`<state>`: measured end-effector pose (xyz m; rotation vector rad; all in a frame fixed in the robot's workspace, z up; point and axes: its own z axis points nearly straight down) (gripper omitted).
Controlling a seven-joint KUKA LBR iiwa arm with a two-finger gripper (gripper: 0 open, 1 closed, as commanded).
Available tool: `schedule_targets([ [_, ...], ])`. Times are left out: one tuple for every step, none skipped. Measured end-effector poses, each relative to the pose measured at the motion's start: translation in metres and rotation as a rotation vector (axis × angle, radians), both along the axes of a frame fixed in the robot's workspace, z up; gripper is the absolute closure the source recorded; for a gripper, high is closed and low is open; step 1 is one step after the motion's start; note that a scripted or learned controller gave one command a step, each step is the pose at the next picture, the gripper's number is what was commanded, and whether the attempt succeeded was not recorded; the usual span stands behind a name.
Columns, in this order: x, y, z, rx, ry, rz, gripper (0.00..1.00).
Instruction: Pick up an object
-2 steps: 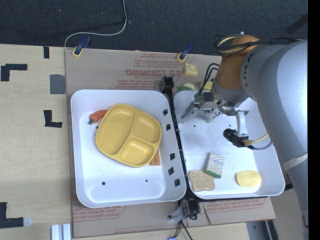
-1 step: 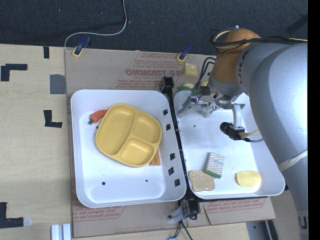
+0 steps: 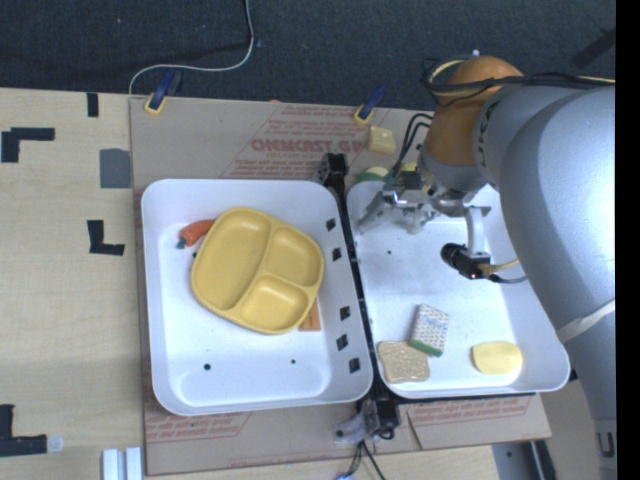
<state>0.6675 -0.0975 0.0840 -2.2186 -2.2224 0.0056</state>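
My gripper [image 3: 392, 206] hangs over the far left corner of the right bin [image 3: 455, 298], under the orange wrist band. A pale green object [image 3: 373, 175] peeks out just behind it at the bin's far rim. In the near part of this bin lie a speckled sponge with a green edge [image 3: 430, 328], a round tan cracker [image 3: 404, 362] and a pale yellow lump [image 3: 496, 357]. The left bin [image 3: 170, 348] holds a yellow divided plate [image 3: 257, 269] with an orange piece [image 3: 195, 232] sticking out from under its far left side.
A small yellow block [image 3: 381, 139] sits on the cardboard behind the right bin. A black divider with clips [image 3: 347, 268] runs between the bins. The grey arm [image 3: 560, 198] covers the right bin's right side. A cable [image 3: 480, 265] hangs from the wrist.
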Motion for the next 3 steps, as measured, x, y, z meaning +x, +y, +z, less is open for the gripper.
schedule_targets([
  [-0.002,-0.007,0.0,0.0,-0.002,-0.001,0.0],
  [0.0,0.002,0.001,-0.003,-0.001,-0.001,0.0],
  [-0.077,0.0,0.002,0.001,-0.002,-0.003,0.0],
])
